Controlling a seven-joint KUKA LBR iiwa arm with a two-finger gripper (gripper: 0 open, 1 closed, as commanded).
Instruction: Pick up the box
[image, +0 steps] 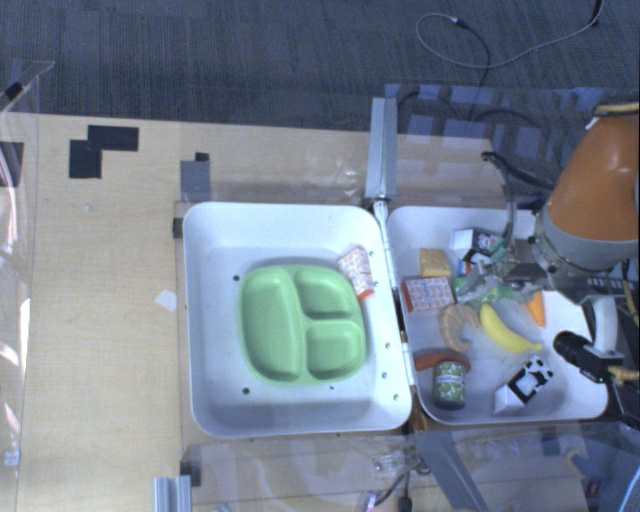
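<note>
Box: flat, red-patterned, near the right bin's left wall
Neighbours: banana, can, yellow block close by
Left bin: green tray, small packet
Arm: leans in from right, over right bin
Gripper: among clutter right of box; grip state cannot be told

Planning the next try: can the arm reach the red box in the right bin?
Probably yes: the red box lies uncovered in the right bin, close beside the gripper, with nothing on top of it.

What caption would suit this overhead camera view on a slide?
Robot claw low among toy food in the right bin, near a banana; green divided plate in the left bin.
</note>
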